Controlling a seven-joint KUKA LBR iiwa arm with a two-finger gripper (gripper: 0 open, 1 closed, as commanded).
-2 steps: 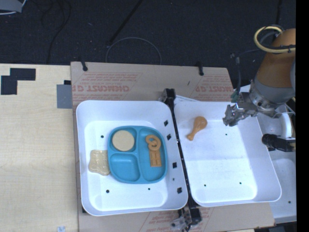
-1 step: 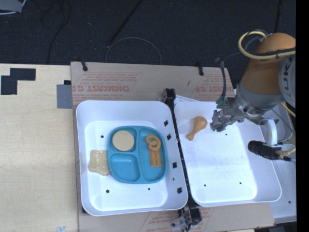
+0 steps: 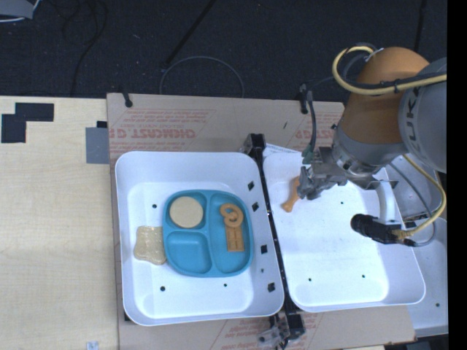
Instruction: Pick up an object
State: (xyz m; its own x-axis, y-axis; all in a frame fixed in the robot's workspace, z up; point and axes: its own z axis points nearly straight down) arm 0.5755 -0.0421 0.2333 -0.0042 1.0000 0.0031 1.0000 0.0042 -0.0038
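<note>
While the gripper (image 3: 312, 187) hangs over the right bin (image 3: 343, 268), an orange piece (image 3: 290, 199) apparently sits clamped between its fingers.

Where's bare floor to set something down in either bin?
Right bin: the floor toward the near rim, below the claw and orange piece, is open. Left bin: crowded by the blue tray and tan piece; bare strips along its rims.
</note>
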